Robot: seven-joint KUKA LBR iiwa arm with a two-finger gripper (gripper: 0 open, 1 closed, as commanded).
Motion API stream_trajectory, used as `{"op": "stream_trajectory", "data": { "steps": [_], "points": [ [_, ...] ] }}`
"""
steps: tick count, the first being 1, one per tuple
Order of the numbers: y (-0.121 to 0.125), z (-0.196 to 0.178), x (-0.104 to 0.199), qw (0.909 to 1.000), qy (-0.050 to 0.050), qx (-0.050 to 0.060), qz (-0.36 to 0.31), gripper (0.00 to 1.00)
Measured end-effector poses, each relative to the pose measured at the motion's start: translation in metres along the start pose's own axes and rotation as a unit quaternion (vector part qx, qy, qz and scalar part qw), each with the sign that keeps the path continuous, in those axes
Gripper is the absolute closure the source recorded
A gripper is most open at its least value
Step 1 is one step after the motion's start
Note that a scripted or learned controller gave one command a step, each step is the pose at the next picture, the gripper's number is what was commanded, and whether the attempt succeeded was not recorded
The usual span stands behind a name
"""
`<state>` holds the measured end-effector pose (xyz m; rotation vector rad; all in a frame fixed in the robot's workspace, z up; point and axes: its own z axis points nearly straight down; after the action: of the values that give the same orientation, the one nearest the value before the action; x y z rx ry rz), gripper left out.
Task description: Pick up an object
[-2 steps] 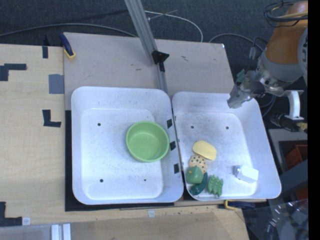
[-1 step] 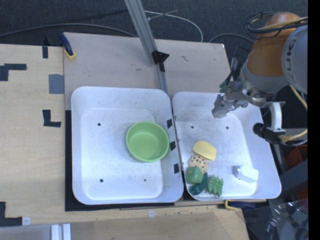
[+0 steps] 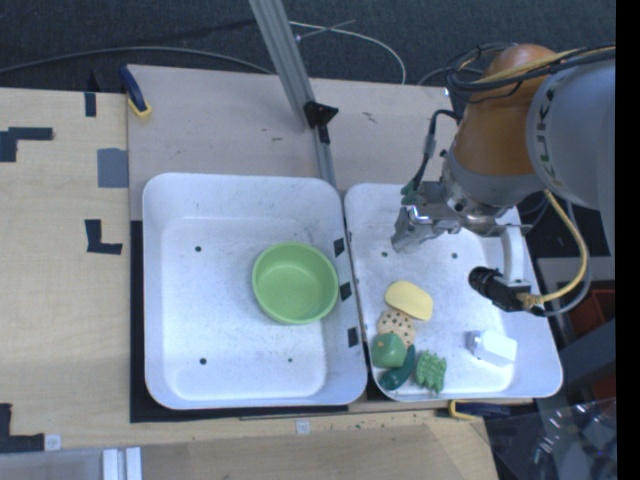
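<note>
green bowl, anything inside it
Nothing shows inside the green bowl; its whole inner surface is in sight, plain green. It sits in the left bin. The bin floor beneath the bowl is covered.

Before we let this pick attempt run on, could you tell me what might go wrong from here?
1. The yellow piece, spotted piece, green ball and green spiky toy crowd together in the right bin, so a descent could nudge neighbours or catch two.
2. The gripper hovers above bare bin floor, away from them; closing there would likely grasp nothing.
3. The small white block blends with the bin, possibly missed.
</note>
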<state>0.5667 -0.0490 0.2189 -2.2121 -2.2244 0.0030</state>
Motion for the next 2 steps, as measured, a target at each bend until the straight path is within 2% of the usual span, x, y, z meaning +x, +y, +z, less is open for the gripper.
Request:
{"op": "stream_trajectory", "data": {
  "steps": [2],
  "points": [
    [-0.040,-0.001,0.080,1.0000,0.000,0.000,0.000,1.00]
  ]
}}
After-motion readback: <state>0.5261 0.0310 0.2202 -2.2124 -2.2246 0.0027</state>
